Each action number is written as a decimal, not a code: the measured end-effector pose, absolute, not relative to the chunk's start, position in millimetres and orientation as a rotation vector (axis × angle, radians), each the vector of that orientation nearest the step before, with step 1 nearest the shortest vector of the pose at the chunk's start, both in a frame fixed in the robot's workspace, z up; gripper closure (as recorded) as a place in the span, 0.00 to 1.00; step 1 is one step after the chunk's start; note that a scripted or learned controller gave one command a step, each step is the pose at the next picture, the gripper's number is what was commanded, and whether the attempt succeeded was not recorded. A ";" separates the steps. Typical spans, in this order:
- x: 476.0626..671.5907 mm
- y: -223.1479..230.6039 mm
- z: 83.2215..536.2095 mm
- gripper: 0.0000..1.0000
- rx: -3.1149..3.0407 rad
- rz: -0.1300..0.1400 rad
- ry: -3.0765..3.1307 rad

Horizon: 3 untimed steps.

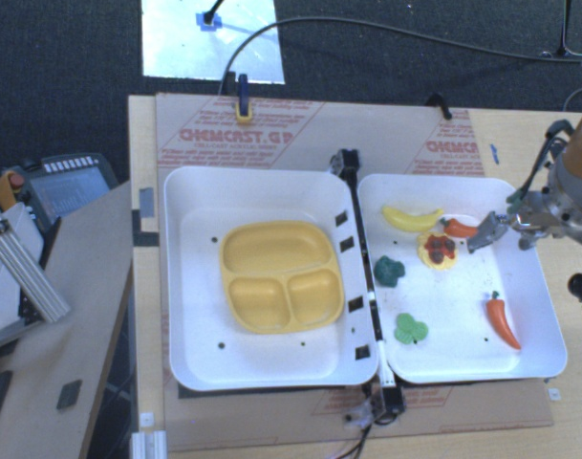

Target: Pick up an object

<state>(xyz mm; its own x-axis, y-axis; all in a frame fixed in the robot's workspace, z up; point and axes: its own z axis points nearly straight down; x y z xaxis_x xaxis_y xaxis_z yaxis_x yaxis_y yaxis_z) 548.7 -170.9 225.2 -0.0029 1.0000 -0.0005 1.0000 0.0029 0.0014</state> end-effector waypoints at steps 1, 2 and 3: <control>551.5 -170.7 184.1 0.00 2.220 0.000 2.224; 556.4 -177.1 126.7 0.00 2.220 0.001 2.223; 556.9 -176.6 83.0 0.00 2.221 0.000 2.223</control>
<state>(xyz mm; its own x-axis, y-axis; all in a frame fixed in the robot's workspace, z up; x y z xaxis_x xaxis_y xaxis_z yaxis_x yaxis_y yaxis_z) 556.9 -176.6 83.0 -0.0009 1.0000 0.0007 1.0000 0.0009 -0.0009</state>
